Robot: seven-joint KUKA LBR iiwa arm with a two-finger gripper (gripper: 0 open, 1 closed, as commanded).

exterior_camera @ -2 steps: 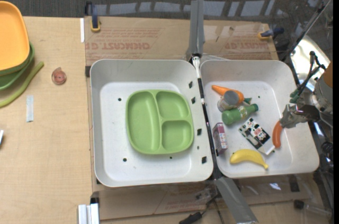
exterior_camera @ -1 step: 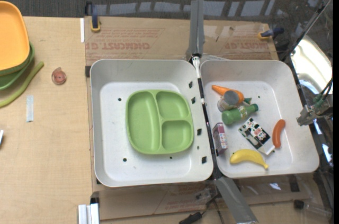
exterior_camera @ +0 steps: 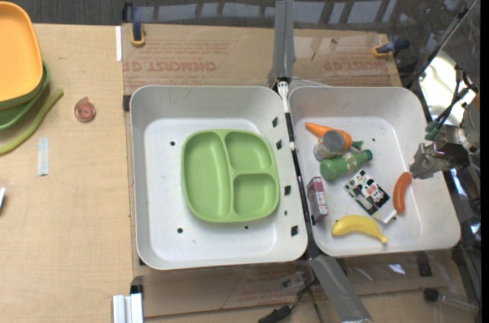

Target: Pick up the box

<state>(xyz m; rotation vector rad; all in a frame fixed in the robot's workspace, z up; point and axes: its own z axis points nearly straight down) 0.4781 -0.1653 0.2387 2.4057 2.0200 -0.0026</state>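
Overhead, two shallow white bins sit side by side on a bench lined with brown cardboard (exterior_camera: 229, 58). Red mirrored lettering runs across the cardboard behind the bins; the word "CHEMCAST" can be made out, reversed, and the rest is too faint to read.

Using the right bin (exterior_camera: 435, 234) as the landmark: the box (exterior_camera: 317, 196), a small dark pink carton, lies inside it against its left wall, close to the seam between the bins. Its printing is too small to read. Just to the right of the box lies a black-and-white patterned card pack (exterior_camera: 367, 191), tilted. Behind these, toward the bin's far wall, a green bottle (exterior_camera: 345, 163) lies on its side, touching a grey-capped can (exterior_camera: 331, 143) and an orange carrot (exterior_camera: 324, 131). A yellow banana (exterior_camera: 359, 227) rests near the bin's front wall, and an orange-red chili (exterior_camera: 402, 192) lies toward its right wall.

The gripper (exterior_camera: 425, 163) hangs at the right wall of this bin, well apart from the box, with nothing visibly held; whether its fingers are parted or closed cannot be told.

Left of the right bin, the left bin (exterior_camera: 149, 237) holds a green divided plate (exterior_camera: 230, 176). Farther left, on the bare wooden bench, sit stacked orange and green plates (exterior_camera: 17, 69) and a small pink disc (exterior_camera: 85, 110).
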